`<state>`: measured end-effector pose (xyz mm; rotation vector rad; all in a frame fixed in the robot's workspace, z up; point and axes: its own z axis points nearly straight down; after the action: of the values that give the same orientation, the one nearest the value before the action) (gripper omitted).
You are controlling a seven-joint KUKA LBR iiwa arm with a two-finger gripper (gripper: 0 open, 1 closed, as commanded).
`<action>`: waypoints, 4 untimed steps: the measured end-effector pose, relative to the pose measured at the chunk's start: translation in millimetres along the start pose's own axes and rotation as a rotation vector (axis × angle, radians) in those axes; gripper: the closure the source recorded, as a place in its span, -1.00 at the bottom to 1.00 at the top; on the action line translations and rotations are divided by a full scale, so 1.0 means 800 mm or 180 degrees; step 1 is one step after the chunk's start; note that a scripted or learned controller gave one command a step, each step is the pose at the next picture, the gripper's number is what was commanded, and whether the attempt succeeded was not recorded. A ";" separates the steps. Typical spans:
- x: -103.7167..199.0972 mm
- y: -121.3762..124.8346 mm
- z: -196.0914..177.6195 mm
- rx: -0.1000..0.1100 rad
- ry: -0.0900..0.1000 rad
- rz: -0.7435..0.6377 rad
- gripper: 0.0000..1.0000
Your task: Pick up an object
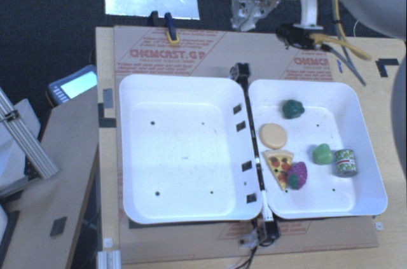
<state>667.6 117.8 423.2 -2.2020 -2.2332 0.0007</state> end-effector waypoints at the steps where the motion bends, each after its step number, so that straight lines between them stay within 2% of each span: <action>1: 0.127 -0.004 -0.149 -0.0060 0.0012 -0.0002 1.00; 2: 0.118 -0.002 -0.140 -0.0020 -0.0008 0.0031 -1.00; 3: 0.118 -0.002 -0.154 -0.0029 -0.0004 0.0017 1.00; 4: 0.145 0.001 0.173 0.0034 -0.0024 0.0028 1.00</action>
<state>666.4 234.0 285.2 -2.2102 -2.2221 0.0210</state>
